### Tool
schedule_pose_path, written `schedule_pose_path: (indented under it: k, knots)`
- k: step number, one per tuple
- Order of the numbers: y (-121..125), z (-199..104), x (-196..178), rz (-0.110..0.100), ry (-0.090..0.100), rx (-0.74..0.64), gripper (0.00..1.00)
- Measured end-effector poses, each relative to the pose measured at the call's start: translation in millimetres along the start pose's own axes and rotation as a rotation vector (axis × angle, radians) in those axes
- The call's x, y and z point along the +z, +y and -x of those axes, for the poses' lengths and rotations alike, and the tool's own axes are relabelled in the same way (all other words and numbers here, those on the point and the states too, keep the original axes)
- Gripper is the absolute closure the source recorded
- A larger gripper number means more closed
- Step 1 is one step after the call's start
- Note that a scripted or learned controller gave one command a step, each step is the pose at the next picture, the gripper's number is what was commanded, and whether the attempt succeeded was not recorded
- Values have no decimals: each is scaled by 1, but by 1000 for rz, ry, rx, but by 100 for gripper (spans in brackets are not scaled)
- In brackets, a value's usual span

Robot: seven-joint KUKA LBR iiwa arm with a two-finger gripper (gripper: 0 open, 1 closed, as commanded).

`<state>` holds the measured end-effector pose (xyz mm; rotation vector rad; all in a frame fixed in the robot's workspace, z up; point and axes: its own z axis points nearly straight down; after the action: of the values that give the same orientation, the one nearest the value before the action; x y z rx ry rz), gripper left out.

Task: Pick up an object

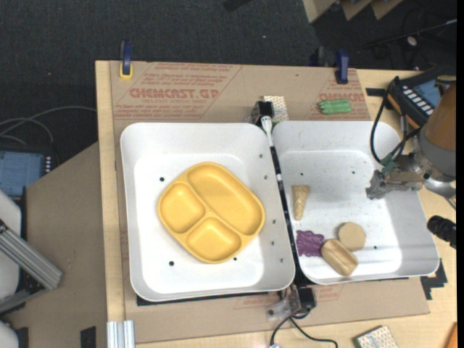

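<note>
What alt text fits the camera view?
The arm's pincer hangs over the right bin, apart from a purple piece, tan blocks and a cone. The left bin holds a yellow divided plate.

a yellow divided tray [210,211] is lying flat in the middle of my left bin [138,194], its three compartments facing up, turned at a slant. in my right bin [406,216], a pale cream cone-shaped piece [299,201] is lying near the left wall. a purple grape-like cluster [309,243] is sitting by the front corner, and a tan cylinder [339,257] is lying just beside it, touching a round tan disc [351,235].
</note>
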<state>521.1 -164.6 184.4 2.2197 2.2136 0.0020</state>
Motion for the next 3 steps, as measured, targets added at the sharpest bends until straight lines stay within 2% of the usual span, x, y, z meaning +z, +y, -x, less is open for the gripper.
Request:
schedule_pose_path:
  k: [1, 2, 3]
  knots:
    - [-26, -46, 8, -10, 7, -5, 100]
    - [-25, -53, 27, -10, 6, -3, 100]
    - [-25, -53, 26, -8, 5, -2, 0]
